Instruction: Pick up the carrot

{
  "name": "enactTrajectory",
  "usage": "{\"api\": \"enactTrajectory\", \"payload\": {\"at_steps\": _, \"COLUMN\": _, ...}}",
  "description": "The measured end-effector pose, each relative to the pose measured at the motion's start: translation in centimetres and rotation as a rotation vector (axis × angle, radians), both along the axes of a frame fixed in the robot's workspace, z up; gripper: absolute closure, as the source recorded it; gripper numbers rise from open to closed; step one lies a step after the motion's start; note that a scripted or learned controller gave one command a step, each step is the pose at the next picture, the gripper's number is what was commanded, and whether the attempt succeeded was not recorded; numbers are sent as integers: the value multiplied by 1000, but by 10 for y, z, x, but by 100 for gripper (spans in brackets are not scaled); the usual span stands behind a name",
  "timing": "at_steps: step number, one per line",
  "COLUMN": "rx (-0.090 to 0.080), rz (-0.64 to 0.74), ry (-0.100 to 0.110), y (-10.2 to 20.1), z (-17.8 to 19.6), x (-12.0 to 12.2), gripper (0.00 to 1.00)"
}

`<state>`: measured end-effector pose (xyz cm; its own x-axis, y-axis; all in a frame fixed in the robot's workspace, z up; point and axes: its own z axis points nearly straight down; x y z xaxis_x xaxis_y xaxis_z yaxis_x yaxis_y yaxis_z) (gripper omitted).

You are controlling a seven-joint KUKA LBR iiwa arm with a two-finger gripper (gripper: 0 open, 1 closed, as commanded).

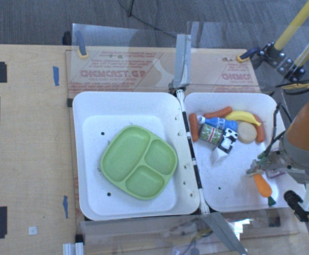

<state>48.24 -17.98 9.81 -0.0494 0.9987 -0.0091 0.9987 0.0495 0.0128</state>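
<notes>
The carrot (262,186), short and orange with a green stub at its near end, is at the near right corner of the right bin (234,195). My gripper (263,167) hangs right over the carrot's far end, touching it or nearly so. The grey wrist and orange band (307,127) rise behind it at the right edge. Whether the carrot lies on the bin floor or is lifted is unclear from this angle.
At the far end of the right bin lie a banana (246,117), three orange-red sausage-like pieces (218,112), a green-labelled can (210,135), a blue and white tube (222,122), a black and white carton (228,142) and a beige ball (247,134). The left bin (91,116) holds a green divided plate (138,162).
</notes>
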Motion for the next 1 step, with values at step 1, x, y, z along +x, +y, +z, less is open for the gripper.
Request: {"api": "enactTrajectory", "payload": {"at_steps": 1, "rx": 9, "rz": -121, "ry": 14, "y": 95, "z": 86, "x": -3, "gripper": 100}}
